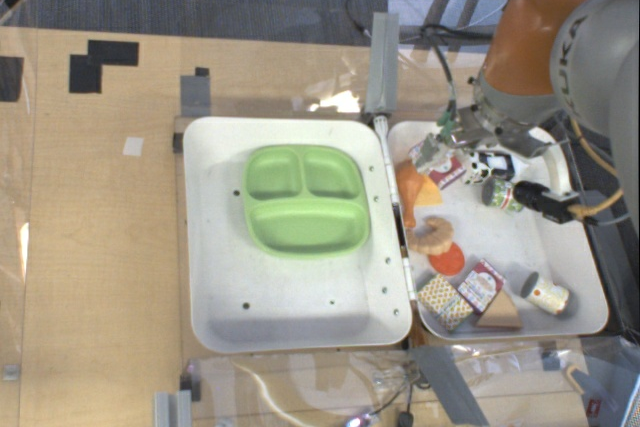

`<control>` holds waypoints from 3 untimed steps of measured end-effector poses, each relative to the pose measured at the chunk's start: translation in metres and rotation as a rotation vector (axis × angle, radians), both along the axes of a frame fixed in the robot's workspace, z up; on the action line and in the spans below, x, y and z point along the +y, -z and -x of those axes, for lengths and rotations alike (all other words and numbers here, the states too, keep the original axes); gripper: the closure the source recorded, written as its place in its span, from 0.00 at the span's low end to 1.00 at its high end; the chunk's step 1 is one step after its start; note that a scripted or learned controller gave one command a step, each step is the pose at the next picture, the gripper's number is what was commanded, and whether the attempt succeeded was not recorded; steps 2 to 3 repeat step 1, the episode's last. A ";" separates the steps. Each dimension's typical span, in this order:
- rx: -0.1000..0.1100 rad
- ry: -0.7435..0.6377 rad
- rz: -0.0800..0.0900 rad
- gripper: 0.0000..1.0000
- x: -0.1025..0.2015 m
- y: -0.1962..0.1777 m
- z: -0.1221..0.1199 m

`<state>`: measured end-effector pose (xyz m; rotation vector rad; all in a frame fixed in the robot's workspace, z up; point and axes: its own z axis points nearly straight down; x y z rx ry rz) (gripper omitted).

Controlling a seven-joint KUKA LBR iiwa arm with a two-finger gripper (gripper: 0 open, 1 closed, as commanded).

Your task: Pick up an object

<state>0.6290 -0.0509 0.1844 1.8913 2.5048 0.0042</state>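
- The arm reached in from the right and stood over the far end of the right bin.
- The gripper hung low at that bin's far-left corner, among clutter; whether its jaws were apart or together could not be told, and no object was seen between them.
- The left bin held a green divided plate, well apart from the gripper.
- The right bin held the loose candidates: a red-and-white packet just beside the gripper, an orange wedge against the left wall, a green can near the middle, and a black-and-white toy beside it.
- Toward the near end lay a tan ring, a red disc, two small cartons and a small white cup.
- Governing relation, as a judgement: the packet lay directly on the near side of the gripper, its long axis slanted across the bin, making it the nearest target; a short descent toward the near side would probably suffice.
- Risk, as a judgement: crowded neighbours could be nudged or pinched together.
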 end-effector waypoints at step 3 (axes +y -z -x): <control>0.000 -0.042 0.001 1.00 0.003 -0.061 0.041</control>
